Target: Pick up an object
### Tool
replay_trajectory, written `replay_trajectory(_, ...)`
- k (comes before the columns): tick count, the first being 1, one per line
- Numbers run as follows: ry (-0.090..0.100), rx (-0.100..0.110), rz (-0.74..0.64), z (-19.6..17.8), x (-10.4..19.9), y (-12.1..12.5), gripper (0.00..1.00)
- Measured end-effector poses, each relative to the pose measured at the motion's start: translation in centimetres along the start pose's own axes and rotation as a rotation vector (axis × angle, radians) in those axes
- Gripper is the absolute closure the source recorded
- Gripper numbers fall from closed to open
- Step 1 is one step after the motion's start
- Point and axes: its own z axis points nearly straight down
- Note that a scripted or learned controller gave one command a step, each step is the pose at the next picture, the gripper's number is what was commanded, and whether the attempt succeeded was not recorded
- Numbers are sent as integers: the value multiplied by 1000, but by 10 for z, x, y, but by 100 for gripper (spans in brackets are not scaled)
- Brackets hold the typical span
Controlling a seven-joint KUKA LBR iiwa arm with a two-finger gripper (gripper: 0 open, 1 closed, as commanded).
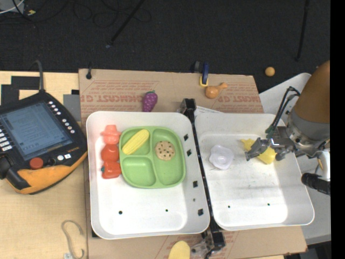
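Hovering fingers (pixel 265 149) over yellow block (pixel 266 156), clear cup (pixel 221 157) near

Teach pendant (pixel 33 139) beside cardboard sheet (pixel 118 90)

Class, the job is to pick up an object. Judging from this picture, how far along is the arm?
Done: the gripper has reached into the right bin and sits at the yellow object. In hand: it is closing in on that piece, but a firm grasp can't be confirmed, and the piece looks to be resting on the bin floor. Left: securing it and lifting it. The clear cup sits nearby, apart from the gripper.
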Motion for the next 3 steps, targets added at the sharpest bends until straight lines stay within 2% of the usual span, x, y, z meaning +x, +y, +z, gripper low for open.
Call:
replay_trajectory(1, -3, -14, -2, -7, 0, 3, 0)
replay_trajectory(3, 0, -8, -3, 90, 9, 2, 0)
